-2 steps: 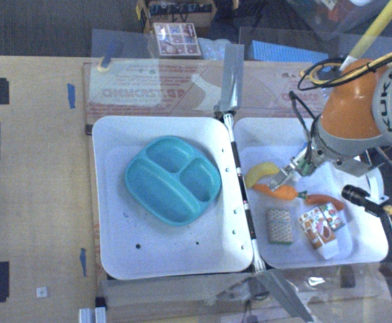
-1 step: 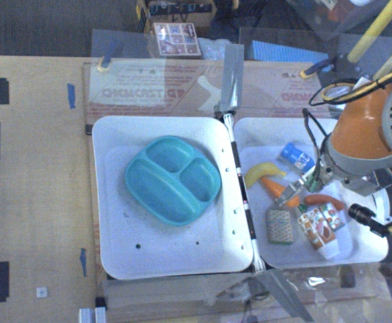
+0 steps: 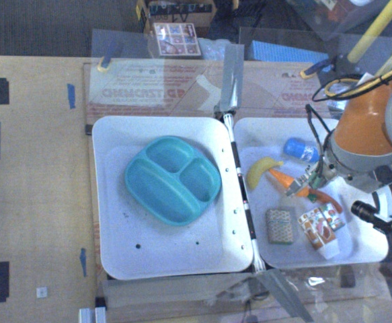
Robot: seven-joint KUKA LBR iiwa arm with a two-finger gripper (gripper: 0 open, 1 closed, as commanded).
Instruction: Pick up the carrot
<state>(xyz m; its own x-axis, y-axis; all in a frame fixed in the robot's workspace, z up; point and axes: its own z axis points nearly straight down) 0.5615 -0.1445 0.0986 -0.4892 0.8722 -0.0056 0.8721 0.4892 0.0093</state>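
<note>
Just right of the banana [image 3: 261, 169], the stiff, light, smooth carrot [image 3: 281, 177] likely suits a mid-body grip; whether the claw [image 3: 299, 188] is wide or narrow, I cannot tell.

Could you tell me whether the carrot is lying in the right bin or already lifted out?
Lying in the right bin: the carrot rests flat beside the banana.

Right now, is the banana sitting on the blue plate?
No, the banana lies in the right bin beside the carrot, while the blue plate sits in the left bin.
</note>
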